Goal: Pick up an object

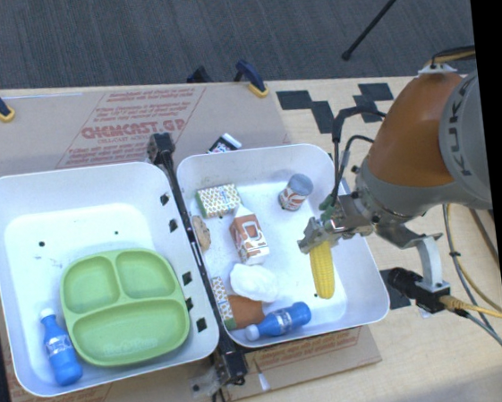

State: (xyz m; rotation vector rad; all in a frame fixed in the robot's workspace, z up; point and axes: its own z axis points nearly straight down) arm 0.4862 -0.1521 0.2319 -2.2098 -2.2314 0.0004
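Note:
My gripper (316,235) hangs over the right side of the right bin (362,293), at the upper end of a yellow corn cob (323,273) that lies along the bin's right wall. Whether it touches the cob cannot be made out. Left of the cob in the same bin are a small orange-and-white carton (249,238), a white crumpled lump (256,281), a blue bottle on its side (279,321) and a brown item (242,311). A small can (295,192) and a green-and-yellow box (217,199) sit toward the back.
The left bin (19,222) holds a green divided plate (123,306) and a small blue bottle (59,345) in its front left corner. Black clips run along the rim between the two bins (184,248). Cables trail on the bench at the right (470,306).

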